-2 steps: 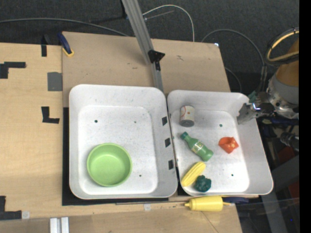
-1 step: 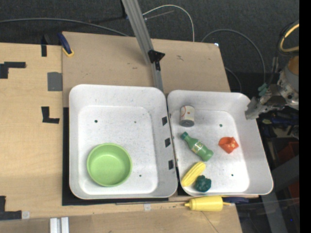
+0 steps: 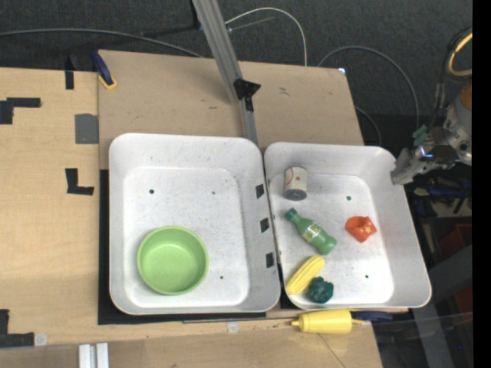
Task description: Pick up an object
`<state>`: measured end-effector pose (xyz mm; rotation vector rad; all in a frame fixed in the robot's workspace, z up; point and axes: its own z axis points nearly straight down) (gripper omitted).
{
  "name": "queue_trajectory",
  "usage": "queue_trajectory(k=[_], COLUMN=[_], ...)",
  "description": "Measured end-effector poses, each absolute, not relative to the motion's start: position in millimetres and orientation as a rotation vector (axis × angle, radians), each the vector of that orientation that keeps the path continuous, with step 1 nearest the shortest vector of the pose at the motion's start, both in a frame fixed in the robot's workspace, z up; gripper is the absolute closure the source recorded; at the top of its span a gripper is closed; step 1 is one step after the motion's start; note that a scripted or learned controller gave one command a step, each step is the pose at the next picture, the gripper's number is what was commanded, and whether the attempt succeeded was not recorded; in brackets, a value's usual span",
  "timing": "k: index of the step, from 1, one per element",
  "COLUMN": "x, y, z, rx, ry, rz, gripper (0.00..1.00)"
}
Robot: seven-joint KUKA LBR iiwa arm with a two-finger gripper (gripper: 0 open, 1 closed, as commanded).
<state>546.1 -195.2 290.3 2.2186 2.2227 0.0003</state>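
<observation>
Parked at the frame's right edge, beyond the right bin [image 3: 383, 159], my claw [image 3: 406, 167] hangs clear of everything; how it is set I cannot tell. Nothing is picked yet. Inside that bin lie a red piece [image 3: 360, 228], nearest me, then a green bottle [image 3: 312, 232], a can [image 3: 295, 182], corn [image 3: 304, 274]. Leftward, a green bowl [image 3: 173, 260] sits alone, probably just a bystander.
</observation>
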Motion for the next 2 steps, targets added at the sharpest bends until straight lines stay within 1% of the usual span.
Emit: queue_trajectory(k=[2], x=[569.0], y=[-86], z=[253], rx=[2.216], ry=[2.231], rz=[-0.002], gripper=[1.00])
